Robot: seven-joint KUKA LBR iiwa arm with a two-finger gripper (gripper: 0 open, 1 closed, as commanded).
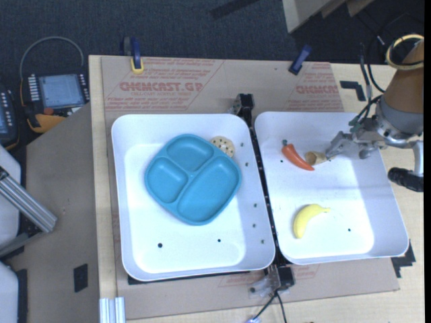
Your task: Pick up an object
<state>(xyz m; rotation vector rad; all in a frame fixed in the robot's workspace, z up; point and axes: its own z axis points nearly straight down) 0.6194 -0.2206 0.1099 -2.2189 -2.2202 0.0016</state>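
Note:
The right bin (377, 200) holds a red chili pepper (296, 157) near its back left. A small tan object (314, 158) lies right beside the pepper. A yellow banana (306, 219) rests nearer the front. My gripper (335, 149) reaches in from the right at a slant, low over the bin, with its tip just right of the tan object. I cannot see whether it touches that object. Nothing is visibly held. The orange-banded wrist (404, 93) rises behind it at the right edge.
The left bin (135, 180) carries a blue divided plate (194, 187), and a round speckled cookie (222, 144) peeks out behind it. A black clamp (244, 103) sits at the back between the bins. Cables run at the far right.

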